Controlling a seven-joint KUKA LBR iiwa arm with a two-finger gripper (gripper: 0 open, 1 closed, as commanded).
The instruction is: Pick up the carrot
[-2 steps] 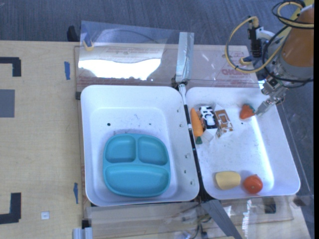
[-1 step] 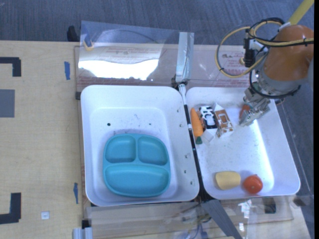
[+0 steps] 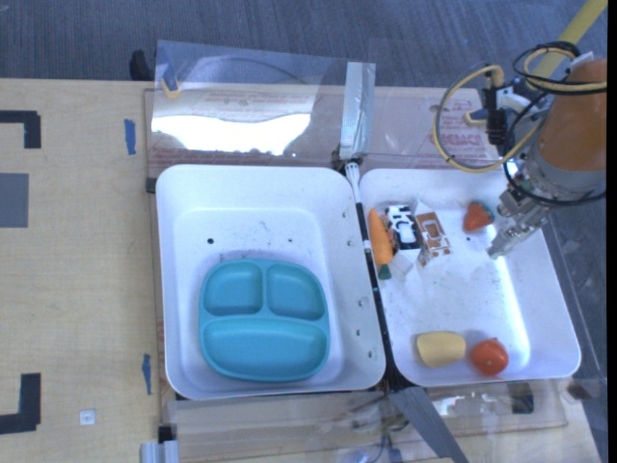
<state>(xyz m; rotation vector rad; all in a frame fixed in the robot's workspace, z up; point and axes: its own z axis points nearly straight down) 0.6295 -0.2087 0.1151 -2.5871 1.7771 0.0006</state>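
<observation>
Two white bins: left bin (image 3: 174, 258), right bin (image 3: 549, 297). One blue divided plate (image 3: 262, 318) in the left. In the right: one carrot (image 3: 381, 236), one strawberry (image 3: 476, 217), one tomato (image 3: 490, 356), one yellow potato-like piece (image 3: 440, 347), two small packets (image 3: 416, 230).

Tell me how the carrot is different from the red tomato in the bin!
The carrot is long, thin and orange; the tomato is round and red. The carrot lies along the right bin's left wall, while the tomato sits near its front right corner, beside a yellow piece. Both lie in the same white bin.
</observation>
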